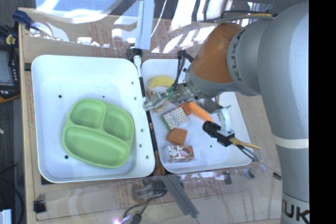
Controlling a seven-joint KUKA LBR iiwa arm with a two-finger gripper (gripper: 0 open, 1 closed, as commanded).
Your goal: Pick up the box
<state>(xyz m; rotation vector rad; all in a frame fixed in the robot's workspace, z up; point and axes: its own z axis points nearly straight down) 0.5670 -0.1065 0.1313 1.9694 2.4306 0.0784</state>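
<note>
A small flat box (181, 153) with a red and white picture lies near the front of the right bin (239, 157). A second small box (175, 118) with a green checked face lies tilted mid-bin. My gripper (157, 100) hangs low over the bin's left side, just below a yellow banana (161, 82) and up-left of the green checked box. It is well apart from the front box. The wrist and clutter hide its tips.
An orange carrot (195, 110) and a brown waffle-like piece (177, 136) lie between the two boxes. The left bin (47, 68) holds a green divided plate (100, 132). The arm's grey body covers the right bin's far right side.
</note>
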